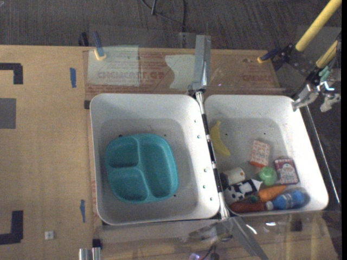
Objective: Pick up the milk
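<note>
Camera view from above puts the gripper (319,89) at the upper right, beyond the far right corner of the right bin (303,140) and well apart from everything in it. It is too small and blurred to tell whether it is wide or narrow, and nothing is seen in it.

Inside that bin, a banana (218,138) lies by the left wall, and two small boxes (259,153) sit toward the middle. The milk (244,189), a small carton with black and white cow patches, lies on its side in the crowded near left corner. A white cup (234,175) is just beside it, a carrot (271,192) touches its right end, and a blue bottle (287,200) lies near. The left bin (103,112) holds a teal divided plate (141,167).

The carton is probably a light toy with stiff, smooth sides that could slip. Gripping across its narrow body, near the middle, looks best, though the neighbours leave little room.
</note>
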